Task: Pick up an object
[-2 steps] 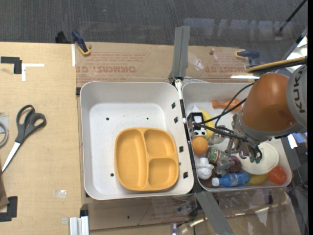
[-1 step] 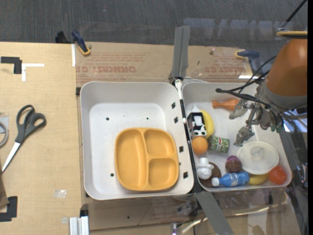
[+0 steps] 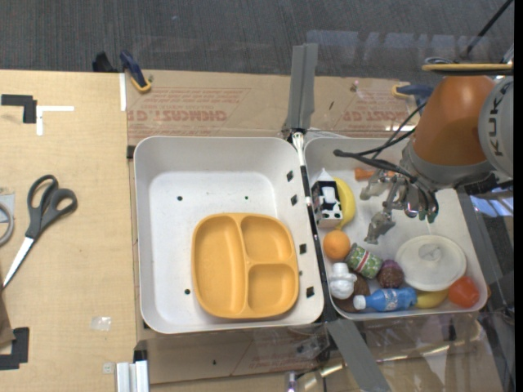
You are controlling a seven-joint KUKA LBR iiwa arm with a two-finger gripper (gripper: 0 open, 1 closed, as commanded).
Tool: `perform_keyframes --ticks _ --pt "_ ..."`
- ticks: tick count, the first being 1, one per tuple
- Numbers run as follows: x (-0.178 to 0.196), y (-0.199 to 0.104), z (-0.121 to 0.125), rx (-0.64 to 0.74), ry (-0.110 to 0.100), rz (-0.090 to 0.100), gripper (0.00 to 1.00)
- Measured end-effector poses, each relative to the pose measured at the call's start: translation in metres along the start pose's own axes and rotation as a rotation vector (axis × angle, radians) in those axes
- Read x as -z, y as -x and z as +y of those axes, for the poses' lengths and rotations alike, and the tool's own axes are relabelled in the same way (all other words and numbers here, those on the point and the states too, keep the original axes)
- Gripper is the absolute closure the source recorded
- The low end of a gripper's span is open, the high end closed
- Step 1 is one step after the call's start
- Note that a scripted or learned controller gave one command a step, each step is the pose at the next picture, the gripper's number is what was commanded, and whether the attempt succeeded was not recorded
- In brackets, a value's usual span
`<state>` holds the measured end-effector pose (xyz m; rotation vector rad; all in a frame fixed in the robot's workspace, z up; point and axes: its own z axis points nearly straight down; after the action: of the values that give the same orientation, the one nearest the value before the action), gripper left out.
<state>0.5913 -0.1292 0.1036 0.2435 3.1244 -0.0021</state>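
Pale wooden bench top (image 3: 65, 300) under brown cardboard sheeting (image 3: 204, 104) printed with reversed lettering. Dark grey ribbed floor (image 3: 204, 15) beyond the far edge. Grey-handled scissors (image 3: 37, 215) lie on the bare wood at the left, well apart from the bins. Blue clamp (image 3: 135, 70) at the cardboard's far left corner.

Left shallow white plastic bin (image 3: 155, 219): holds a yellow three-compartment plastic tray (image 3: 243, 265), lying flat, toward the near side.

Right shallow white plastic bin (image 3: 478, 227): small objects crowded along its left wall and near side. Black-and-white cow-patterned toy (image 3: 328, 200) rests against a yellow banana-shaped piece (image 3: 348, 202). Nearer: orange ball (image 3: 336, 244), green-and-red labelled can (image 3: 364, 261), dark purple round object (image 3: 391, 274), small white figure (image 3: 341, 280), blue-and-white bottle (image 3: 386, 300) on its side, round white lidded container (image 3: 431, 261), red-orange piece (image 3: 463, 291) in the near right corner.

Grey arm (image 3: 458, 129) with orange band reaches in from the right. Two-finger metal gripper (image 3: 384, 211) hangs over the right bin's bare middle, between the cow toy and the white container. Nothing sits between its fingers; whether they are spread or together, cannot tell.
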Motion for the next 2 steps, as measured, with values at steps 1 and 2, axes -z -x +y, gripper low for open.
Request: perform_keyframes --ticks 1,2 --pt "0.021 0.002 -0.094 -0.040 -0.001 0.000 0.00" --pt "-0.009 0.018 -0.021 0.057 0.002 0.001 0.00"
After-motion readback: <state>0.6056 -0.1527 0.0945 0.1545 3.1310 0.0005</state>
